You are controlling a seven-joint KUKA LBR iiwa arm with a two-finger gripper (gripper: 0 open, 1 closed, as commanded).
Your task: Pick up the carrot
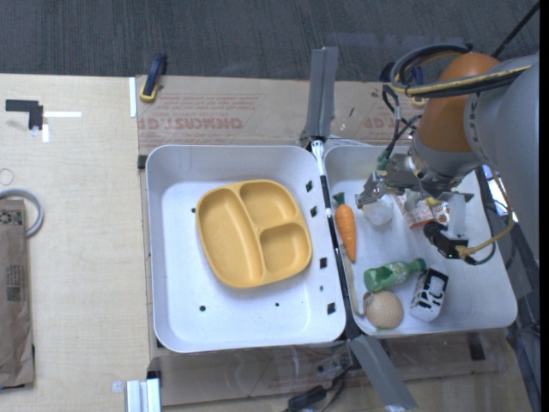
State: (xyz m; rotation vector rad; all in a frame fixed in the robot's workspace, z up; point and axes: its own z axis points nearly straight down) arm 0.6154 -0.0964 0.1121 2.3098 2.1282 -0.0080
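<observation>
The carrot (345, 231) is orange, with a small green top pointing to the back. It lies along the left wall of the right bin (489, 312), tip toward the front. My gripper (374, 192) hangs over the back of that bin, a little to the right of and behind the carrot's top, apart from it. The grey arm with its orange band (455, 101) hides much of the gripper. Nothing orange shows at the gripper.
The right bin also holds a green bottle (393, 274), a tan ball (383, 309), a black-and-white box (429, 292), a white lump (378, 212) and a red-and-white packet (419, 214). A yellow divided plate (255, 230) lies in the left bin (171, 316).
</observation>
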